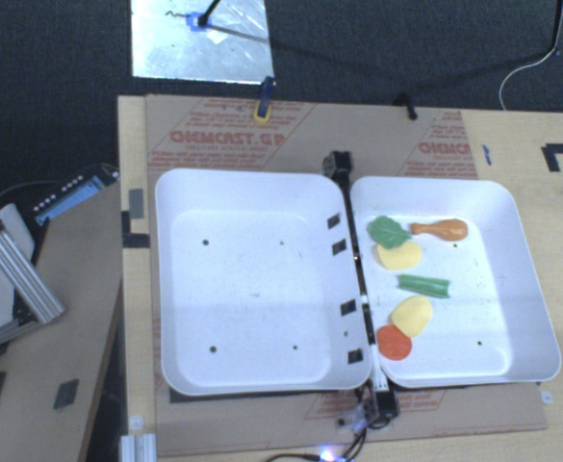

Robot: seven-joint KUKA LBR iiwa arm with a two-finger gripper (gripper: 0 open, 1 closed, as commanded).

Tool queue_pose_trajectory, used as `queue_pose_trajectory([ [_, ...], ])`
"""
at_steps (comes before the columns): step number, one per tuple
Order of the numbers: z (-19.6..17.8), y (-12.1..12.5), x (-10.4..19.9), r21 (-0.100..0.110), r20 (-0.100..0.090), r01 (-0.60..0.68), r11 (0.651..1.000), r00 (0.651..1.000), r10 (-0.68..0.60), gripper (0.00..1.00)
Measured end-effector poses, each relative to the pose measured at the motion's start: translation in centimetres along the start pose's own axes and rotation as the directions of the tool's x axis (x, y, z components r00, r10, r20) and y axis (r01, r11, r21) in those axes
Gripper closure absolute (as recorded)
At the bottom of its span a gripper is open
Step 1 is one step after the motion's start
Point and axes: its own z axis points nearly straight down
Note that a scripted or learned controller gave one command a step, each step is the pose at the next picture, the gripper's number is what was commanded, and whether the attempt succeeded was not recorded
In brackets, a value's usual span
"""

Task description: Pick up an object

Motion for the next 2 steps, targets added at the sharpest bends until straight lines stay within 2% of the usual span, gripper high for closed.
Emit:
queue_pose_trajectory([
  [2, 0.00, 0.00, 0.00, 0.000, 0.000, 0.000, 1.000, 1.000, 0.000, 1.00],
])
